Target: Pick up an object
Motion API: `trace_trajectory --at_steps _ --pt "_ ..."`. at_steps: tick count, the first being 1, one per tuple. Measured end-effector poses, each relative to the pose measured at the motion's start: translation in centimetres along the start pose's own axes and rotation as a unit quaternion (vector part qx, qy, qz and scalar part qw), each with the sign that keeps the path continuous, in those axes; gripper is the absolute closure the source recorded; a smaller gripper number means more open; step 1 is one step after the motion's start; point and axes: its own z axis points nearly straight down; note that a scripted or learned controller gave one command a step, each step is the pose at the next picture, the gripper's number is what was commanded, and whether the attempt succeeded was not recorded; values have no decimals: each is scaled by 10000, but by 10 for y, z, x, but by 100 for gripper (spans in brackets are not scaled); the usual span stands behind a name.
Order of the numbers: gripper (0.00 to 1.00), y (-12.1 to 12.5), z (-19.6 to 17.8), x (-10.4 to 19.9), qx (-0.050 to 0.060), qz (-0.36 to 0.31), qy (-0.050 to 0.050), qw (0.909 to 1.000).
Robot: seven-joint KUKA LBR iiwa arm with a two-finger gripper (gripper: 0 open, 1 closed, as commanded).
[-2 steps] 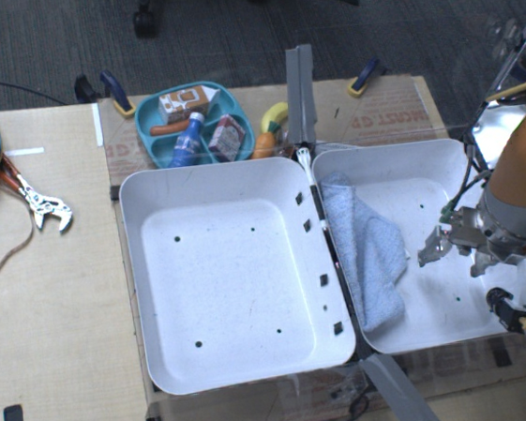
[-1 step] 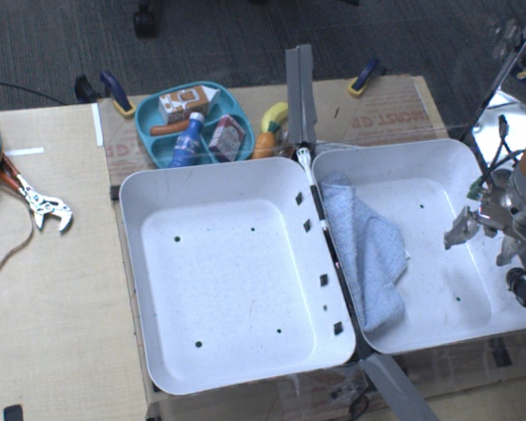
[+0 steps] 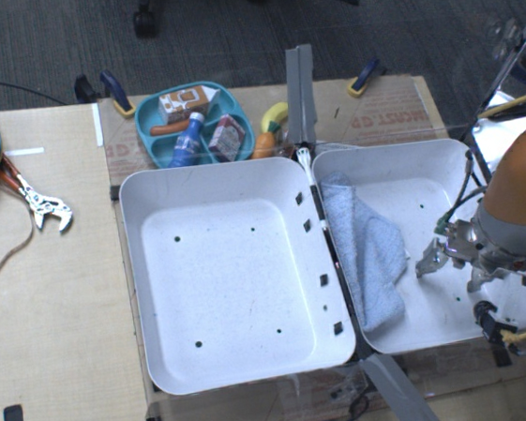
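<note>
The arm hangs over the right bin (image 3: 465,328), orange band up top, and the pincer (image 3: 431,261) sits low over the bin's white floor, pointing toward the only candidate in there: a pale blue cloth (image 3: 367,254). That cloth lies crumpled along the bin's left wall, running from near the far corner down toward the near edge, with a folded ridge bulging toward the middle. The left bin (image 3: 167,357) alongside offers nothing to grab.

So the step in hand looks like the approach to the cloth. To do it well, I'd aim for that raised fold on the cloth's right side, not the flat part pressed against the wall; a ridge gives two fingers something to pinch. Come in from above, sink the tips into the fabric close to the floor, then close and lift straight up so the cloth peels away without dragging on the divider.

Now the pincer itself: it sits just beside the cloth's right edge, and I can't make out any contact. Nothing shows between its tips. Whether it is spread or clenched, I cannot tell; the metal parts blur together against the white floor.

Beyond the bins, a teal tray (image 3: 154,123) of small items waits on the tabletop (image 3: 62,350).
</note>
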Motion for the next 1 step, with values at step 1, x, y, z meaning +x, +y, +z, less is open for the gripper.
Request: trace_trajectory --at_steps 1 --pt "0 47 -38 -9 -12 594 -5 9982"
